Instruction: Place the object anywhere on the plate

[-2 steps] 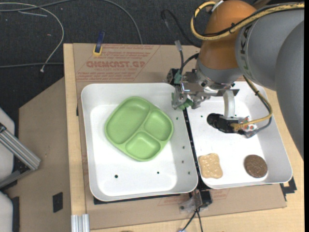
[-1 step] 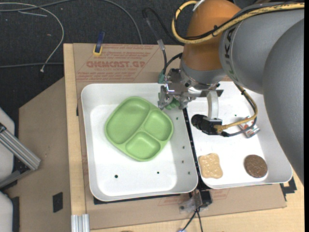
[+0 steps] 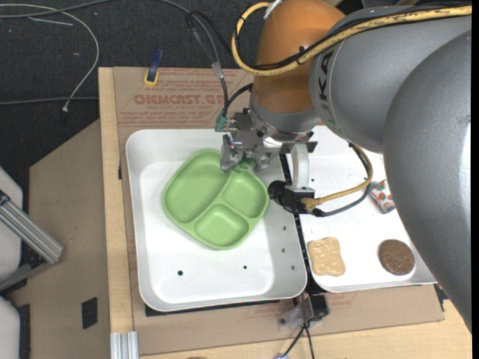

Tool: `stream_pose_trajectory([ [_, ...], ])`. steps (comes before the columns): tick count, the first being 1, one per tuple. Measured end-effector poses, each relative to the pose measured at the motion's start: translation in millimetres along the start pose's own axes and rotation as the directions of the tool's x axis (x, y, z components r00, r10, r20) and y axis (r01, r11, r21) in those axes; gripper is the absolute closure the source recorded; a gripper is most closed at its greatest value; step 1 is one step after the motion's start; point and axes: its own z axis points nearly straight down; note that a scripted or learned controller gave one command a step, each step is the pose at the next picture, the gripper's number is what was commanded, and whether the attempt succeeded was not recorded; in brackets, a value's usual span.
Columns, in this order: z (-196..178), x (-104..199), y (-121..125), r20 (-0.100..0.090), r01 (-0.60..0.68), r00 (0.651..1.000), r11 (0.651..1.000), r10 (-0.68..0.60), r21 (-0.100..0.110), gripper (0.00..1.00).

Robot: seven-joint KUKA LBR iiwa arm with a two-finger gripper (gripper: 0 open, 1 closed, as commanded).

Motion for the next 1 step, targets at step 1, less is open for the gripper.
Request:
stream_pose_trajectory([
  [1,0.3,17.2,-5.0,0.002,-0.004,1.000,1.000,0.004,0.001,1.00],
])
